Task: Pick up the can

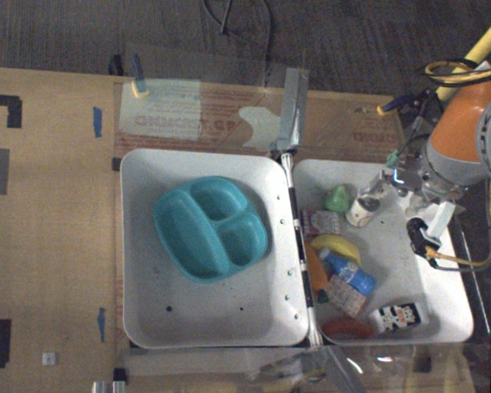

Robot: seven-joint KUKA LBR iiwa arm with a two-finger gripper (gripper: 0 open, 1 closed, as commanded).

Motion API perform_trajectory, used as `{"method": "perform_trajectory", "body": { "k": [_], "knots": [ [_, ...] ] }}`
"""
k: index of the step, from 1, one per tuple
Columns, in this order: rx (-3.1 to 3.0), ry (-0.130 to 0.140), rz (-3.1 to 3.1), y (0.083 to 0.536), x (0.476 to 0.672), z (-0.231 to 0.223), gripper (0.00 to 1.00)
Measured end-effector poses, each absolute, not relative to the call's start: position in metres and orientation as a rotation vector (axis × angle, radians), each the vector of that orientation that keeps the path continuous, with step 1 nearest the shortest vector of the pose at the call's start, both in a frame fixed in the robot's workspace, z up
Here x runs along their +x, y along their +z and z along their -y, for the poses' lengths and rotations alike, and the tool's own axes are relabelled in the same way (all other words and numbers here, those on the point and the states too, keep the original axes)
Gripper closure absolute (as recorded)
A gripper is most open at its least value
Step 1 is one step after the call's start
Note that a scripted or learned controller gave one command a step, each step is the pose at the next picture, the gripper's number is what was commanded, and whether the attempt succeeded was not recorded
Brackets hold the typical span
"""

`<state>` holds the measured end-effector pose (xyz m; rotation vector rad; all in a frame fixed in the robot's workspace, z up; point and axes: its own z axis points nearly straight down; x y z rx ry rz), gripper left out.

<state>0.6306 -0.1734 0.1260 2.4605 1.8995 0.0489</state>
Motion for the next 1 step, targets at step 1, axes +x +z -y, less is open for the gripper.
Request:
{"method": "perform_trajectory", "body": {
  "k": [1],
  "knots": [
    [2.450, 0.065, -1.895, 0.1426, 0.6350, 0.1730, 1.00]
  ]
}}
